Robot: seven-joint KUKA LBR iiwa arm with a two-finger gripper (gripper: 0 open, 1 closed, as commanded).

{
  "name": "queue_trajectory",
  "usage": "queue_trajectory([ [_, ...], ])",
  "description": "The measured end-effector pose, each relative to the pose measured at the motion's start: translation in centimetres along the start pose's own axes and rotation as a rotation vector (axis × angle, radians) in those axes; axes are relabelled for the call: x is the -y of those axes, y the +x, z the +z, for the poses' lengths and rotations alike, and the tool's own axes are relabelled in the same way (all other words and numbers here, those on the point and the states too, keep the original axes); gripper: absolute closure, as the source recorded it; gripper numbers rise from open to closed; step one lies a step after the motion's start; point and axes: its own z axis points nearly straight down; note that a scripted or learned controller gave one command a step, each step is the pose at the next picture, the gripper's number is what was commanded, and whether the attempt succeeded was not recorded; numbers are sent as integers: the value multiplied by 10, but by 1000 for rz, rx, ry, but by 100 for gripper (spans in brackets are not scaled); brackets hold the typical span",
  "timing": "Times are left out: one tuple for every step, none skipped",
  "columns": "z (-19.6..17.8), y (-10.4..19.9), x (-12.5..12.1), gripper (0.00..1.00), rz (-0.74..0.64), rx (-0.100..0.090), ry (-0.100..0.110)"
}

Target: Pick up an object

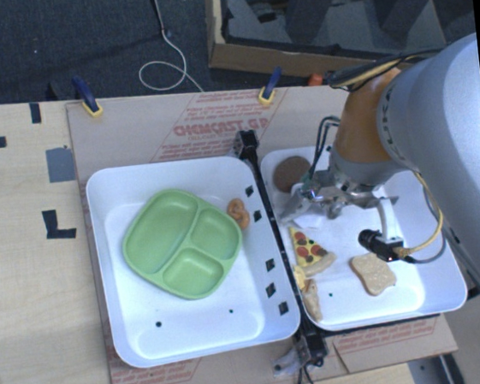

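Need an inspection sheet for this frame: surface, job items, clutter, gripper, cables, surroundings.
Surface: two shallow white bins side by side, left bin and right bin, on brown cardboard clamped to a wooden bench.
Job's things: green divided plastic plate and small orange-brown piece in left bin; toy pizza slice, tan bread-shaped piece, round brown item and tan strip in right bin.
Clutter: nothing seen.
Gripper: gripper low over right bin's upper part; grasp state unclear.
Cables: white cable loop on dark floor; yellow cable along the wrist.
Surroundings: dark carpet, black tape marks on bench.
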Motion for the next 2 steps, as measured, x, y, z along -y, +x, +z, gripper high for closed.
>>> queue_trajectory([
  [0, -3, -41, 0, -1, 0, -1],
  [1, 1, -64, 0, -2, 1, 7],
])
